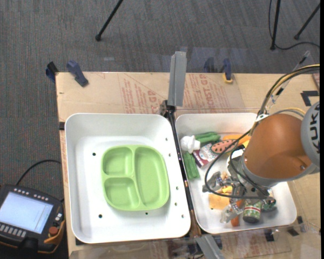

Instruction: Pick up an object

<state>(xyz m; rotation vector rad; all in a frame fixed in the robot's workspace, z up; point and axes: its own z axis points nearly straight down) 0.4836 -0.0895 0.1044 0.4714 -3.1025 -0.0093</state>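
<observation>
My gripper (pixel 238 197) hangs low in the right bin (pixel 201 124), under the arm's orange band (pixel 274 149), which hides much of the bin's middle. It sits among a pile of small objects: a yellow piece (pixel 216 202) to its left, a small green can (pixel 252 213) and an orange stick (pixel 235 220) just in front of it. Farther left lie a white bottle (pixel 190 143), a green bar (pixel 191 167), a green pod (pixel 208 137) and a pink slice (pixel 222 145). I see nothing clearly held.
The left bin (pixel 81 144) holds a light green divided plate (pixel 135 177). A grey post (pixel 177 82) stands at the back between the bins. A teach pendant (pixel 24 215) lies on the floor at the lower left. Cables (pixel 278 88) arc above the arm.
</observation>
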